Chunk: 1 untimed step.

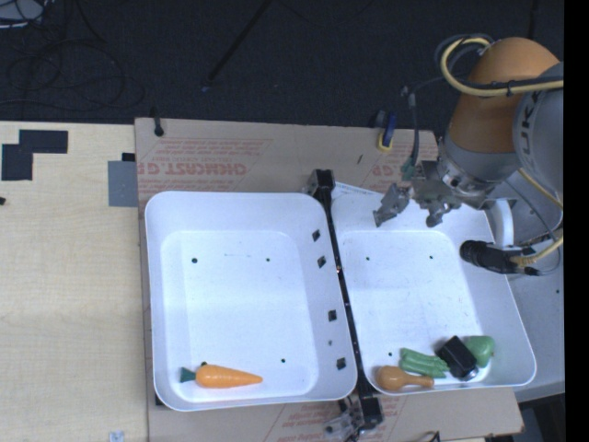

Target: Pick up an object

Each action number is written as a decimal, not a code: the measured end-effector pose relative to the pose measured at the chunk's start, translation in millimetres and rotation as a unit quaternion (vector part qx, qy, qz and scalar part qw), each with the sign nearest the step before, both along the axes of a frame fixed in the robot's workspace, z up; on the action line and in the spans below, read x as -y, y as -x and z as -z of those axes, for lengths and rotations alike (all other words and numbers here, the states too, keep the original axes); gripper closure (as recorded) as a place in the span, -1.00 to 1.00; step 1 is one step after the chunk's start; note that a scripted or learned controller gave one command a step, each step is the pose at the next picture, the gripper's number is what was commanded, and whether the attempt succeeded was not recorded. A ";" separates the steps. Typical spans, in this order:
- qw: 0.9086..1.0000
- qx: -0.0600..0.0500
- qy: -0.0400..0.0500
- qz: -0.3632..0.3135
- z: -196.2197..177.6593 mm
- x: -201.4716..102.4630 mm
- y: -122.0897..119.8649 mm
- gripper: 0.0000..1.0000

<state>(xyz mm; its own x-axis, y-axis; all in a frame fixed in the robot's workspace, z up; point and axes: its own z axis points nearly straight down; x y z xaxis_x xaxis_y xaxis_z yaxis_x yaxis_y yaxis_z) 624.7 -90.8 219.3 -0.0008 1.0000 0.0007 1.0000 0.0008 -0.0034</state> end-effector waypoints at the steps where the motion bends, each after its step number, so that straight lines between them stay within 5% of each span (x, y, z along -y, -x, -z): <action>1: 1.000 0.010 0.000 -0.003 -210.3 -51.8 -14.1 -1.00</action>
<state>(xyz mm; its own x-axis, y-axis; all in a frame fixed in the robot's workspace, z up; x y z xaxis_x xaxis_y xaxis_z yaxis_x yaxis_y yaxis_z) 638.8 -38.9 429.5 -0.0058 1.0000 -0.0002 0.9998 0.0059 0.0165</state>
